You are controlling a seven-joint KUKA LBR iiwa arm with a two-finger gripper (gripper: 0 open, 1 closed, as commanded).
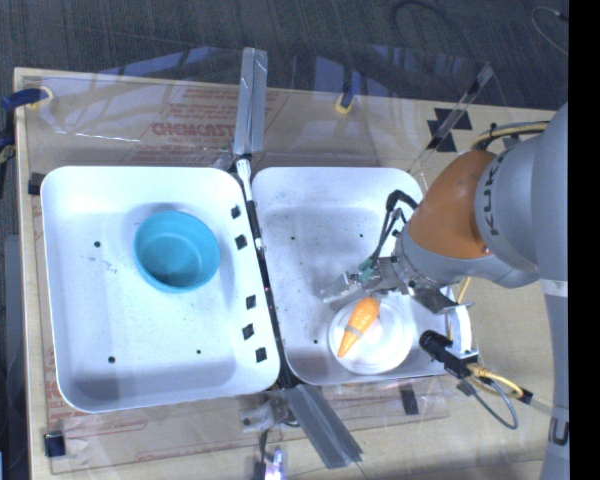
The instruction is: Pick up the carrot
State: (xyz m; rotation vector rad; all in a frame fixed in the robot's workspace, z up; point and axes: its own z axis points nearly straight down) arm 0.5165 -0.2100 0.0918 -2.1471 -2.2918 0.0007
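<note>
Starting at the far left with the left bin, sitting on the bench as the first of two white trays. Finding a blue bowl resting upright a little above the bin's middle, open side up, well apart from the walls. Moving rightward, passing a row of small black tabs running down the seam where the two bins are meeting.

Crossing into the right bin, speckled with dark flecks over its floor. Seeing a round white dish sitting in the bin's lower right corner, and, lying inside that dish, the carrot: orange, tilted, with its thick end pointing up and to the right and its narrow tip pointing down and to the left, toward the dish's rim.

Finding the gripper hanging just beside the carrot's thick end, at the dish's upper edge (touching or merely close, not possible to say from this slant). Not being able to tell whether spread or closed, and not seeing the carrot clamped in it.

Ending at the right with the arm, grey, reaching in over the bin's right wall, its orange band bulging just above the wrist
</note>
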